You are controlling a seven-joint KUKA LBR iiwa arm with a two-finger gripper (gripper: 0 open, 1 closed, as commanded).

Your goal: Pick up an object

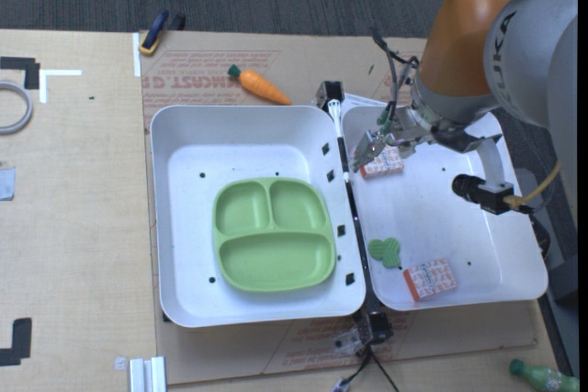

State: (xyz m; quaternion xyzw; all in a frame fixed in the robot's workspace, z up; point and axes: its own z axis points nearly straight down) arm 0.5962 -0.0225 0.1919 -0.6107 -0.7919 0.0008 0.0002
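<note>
Two white bins (175,225) (514,275), one green divided plate (274,234), two small packets (382,162) (430,277), one green toy (386,252), one carrot (260,84).

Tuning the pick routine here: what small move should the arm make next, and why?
Probably a short lift straight up to test the grasp: the tool sits low at the packet in the right bin's far left corner, and I cannot tell whether it holds it.

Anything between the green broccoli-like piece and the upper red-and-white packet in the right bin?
No. In the camera view, only bare white bin floor separates the green broccoli-like piece from the upper red-and-white packet.
</note>
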